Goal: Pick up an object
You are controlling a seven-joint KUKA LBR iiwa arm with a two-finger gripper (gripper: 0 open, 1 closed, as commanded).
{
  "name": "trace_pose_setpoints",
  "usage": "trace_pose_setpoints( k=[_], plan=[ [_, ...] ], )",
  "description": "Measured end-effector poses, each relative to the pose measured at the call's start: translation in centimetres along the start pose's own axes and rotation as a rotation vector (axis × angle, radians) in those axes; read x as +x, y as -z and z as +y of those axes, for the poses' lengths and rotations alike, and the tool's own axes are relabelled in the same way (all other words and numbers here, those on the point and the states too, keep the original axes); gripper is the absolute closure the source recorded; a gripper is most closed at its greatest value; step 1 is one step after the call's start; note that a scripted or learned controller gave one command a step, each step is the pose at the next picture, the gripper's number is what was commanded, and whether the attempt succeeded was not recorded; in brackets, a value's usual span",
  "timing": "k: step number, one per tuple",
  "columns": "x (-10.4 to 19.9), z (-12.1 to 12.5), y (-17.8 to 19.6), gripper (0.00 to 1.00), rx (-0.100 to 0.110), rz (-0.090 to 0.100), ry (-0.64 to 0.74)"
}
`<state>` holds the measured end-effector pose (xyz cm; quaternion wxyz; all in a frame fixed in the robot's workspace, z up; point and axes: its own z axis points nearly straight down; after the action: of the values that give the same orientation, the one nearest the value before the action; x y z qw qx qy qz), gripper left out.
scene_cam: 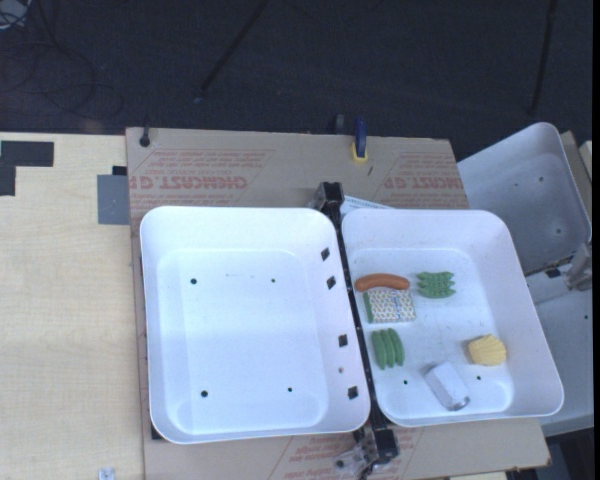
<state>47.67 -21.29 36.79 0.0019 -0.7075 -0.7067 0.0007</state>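
Right shallow white bin holds orange sausage, green pea pods, yellow corn piece, grey cup; left white bin beside it.

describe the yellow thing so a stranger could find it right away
Start at the right bin of the two white bins. Look toward its right wall, just above the silvery grey cup. The small yellow lump there is the one yellow item; its neighbours are green, orange or grey.
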Motion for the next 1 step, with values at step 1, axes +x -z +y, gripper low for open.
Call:
trace_pose_setpoints(
  k=[1],
  plan=[
    [5.13,-0.18,-10.12,1.0,0.009,0.004,0.005]
  ],
)
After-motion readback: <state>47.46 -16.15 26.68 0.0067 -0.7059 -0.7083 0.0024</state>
